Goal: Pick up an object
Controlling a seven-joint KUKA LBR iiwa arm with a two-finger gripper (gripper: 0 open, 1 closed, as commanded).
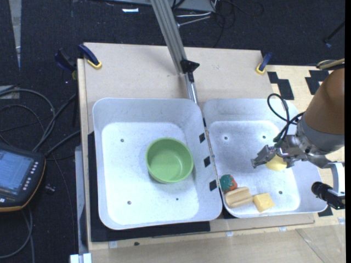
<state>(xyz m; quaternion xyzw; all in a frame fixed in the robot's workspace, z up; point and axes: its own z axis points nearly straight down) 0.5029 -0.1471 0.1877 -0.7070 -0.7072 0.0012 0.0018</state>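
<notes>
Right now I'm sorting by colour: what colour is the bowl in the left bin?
Green; the bowl shows clearly in the camera view.

no legible text, labels, numbers, or signs anywhere

Blk cables [38, 114] & handheld screen [16, 177] lie left of bench [137, 73].

Yellow object [277, 165] in right bin, beside hand [267, 156]
</notes>
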